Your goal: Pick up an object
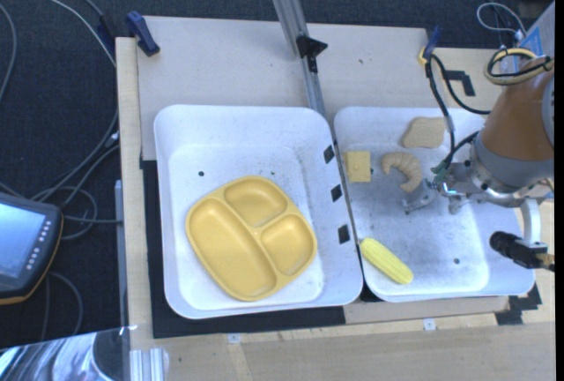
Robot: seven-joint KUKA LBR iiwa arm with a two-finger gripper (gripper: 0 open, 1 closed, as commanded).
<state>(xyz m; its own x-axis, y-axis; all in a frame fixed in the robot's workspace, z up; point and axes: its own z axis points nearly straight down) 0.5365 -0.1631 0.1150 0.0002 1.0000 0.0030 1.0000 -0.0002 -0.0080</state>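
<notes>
The right bin holds a yellow corn cob near its front left corner. A tan croissant and a yellow cheese block lie by its left wall, and a beige bread piece rests at the back. My gripper hangs low over the middle of this bin, just right of and in front of the croissant. Its fingers are spread open with only bin floor between them. One fingertip sits close below the croissant's end.
The left bin carries a yellow divided plate. A metal pole slants over the back of the bench between the bins. The arm's orange band and cables crowd the right bin's right side.
</notes>
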